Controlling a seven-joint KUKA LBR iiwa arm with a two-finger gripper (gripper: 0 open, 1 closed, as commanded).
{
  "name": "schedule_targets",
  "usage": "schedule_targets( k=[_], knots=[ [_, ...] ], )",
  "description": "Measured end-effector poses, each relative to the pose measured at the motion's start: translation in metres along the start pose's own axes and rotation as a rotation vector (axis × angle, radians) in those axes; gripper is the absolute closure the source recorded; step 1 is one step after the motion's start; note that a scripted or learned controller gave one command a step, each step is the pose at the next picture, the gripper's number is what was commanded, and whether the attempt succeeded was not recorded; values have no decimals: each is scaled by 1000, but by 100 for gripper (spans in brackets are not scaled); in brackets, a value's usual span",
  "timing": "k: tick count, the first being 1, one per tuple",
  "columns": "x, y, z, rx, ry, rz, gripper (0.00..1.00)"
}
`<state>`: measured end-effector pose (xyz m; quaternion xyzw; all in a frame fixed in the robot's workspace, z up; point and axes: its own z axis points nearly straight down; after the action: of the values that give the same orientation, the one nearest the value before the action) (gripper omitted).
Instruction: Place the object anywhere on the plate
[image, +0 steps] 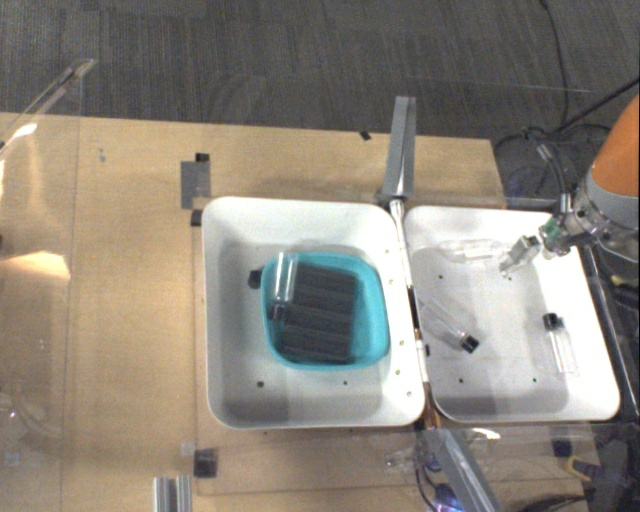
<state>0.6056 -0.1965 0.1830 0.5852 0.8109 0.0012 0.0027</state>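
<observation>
Wooden bench (120, 350) on grey carpet (250, 50), two white bins (230, 400) side by side (tool (520, 252) state unclear).

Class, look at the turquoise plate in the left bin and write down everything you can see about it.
The turquoise plate is a rounded-square dish, glossy like plastic, lying flat on the floor of the left bin, near its middle. A dark ridged block covers most of it, leaving only the rim visible. A clear tube with a black cap lies across its upper-left corner.
</observation>
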Motion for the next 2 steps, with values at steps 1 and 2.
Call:
schedule_targets(
  k=[1, 2],
  knots=[
    [-8, -4, -119, -5, -5, -209, 0],
    [11, -64, -206, -6, -7, -426, 0]
  ],
)
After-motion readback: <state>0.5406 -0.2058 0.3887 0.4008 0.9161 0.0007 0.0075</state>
